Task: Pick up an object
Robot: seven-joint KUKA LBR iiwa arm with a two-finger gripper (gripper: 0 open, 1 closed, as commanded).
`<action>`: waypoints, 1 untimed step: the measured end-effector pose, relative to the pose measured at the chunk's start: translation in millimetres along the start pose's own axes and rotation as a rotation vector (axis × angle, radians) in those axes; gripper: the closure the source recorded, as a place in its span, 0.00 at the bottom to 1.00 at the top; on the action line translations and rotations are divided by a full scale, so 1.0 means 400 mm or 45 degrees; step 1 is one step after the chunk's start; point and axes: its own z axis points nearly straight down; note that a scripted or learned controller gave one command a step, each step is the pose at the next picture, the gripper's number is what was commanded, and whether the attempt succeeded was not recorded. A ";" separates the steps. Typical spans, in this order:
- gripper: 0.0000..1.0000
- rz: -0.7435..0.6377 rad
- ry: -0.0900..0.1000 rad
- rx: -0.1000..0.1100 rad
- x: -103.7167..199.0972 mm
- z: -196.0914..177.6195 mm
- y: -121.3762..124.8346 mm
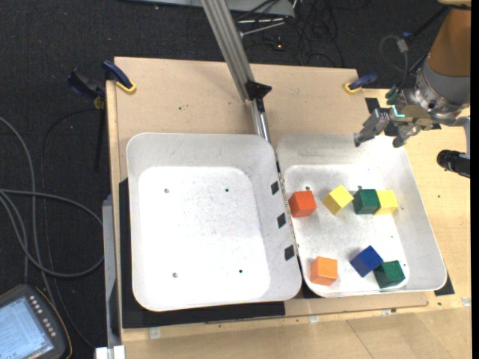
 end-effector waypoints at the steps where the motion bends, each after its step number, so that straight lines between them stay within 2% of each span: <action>1: 0.00 -0.002 -0.002 -0.004 0.001 -0.006 0.002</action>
